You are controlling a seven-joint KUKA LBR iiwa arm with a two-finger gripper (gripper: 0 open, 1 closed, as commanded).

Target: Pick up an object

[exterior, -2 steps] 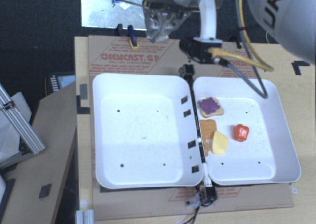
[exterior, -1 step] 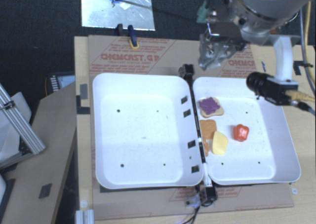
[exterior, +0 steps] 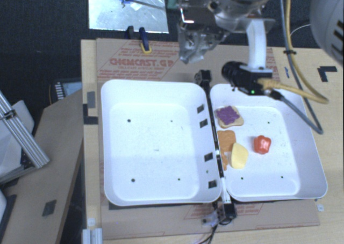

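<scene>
The tool (exterior: pixel 196 44) hangs beyond the bins; whether it is apart I cannot tell. Best target: the red piece (exterior: pixel 262 144), standing apart from the others in the right bin (exterior: pixel 301 184).

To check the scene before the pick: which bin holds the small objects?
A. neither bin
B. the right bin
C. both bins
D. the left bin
B: the purple-topped piece, orange piece, yellow piece and red piece all lie in the right bin.
</scene>
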